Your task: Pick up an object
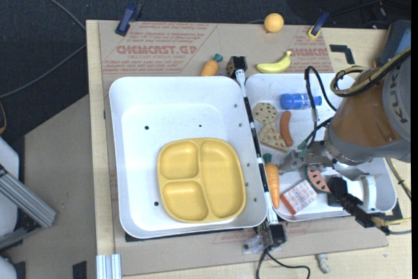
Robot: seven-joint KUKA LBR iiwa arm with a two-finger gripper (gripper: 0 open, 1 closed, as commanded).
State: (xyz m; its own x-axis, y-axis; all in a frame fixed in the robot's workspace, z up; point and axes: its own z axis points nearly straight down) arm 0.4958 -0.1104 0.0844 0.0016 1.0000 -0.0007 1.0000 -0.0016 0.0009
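We look down on a pale wooden bench (163, 42) set on dark carpet, carrying two shallow white bins side by side; the left white bin (130, 101) holds a yellow three-compartment plastic plate (201, 178), and the right white bin (385, 189) holds the small toys. In that right bin we see a blue plastic bottle (297, 100) at the far side, a brown spotted cookie (264, 112), a red sausage (286, 128), a tan slice of toast (272, 137), an orange carrot (272, 183) along the left wall, a watermelon slice (317, 177) and a red-and-white packet (299, 195) near the front; a yellow banana (274, 64) and an orange ball (274, 23) lie on the bench beyond the bins.

The grey arm with its orange band (362, 117) hangs low over the right bin, and the gripper (302, 159) sits just above the toast and watermelon slice; we cannot tell how it is set, and nothing shows in its grasp. We judge the reach is under way with no pick made; next, the gripper must settle over one toy, close, and lift clear.
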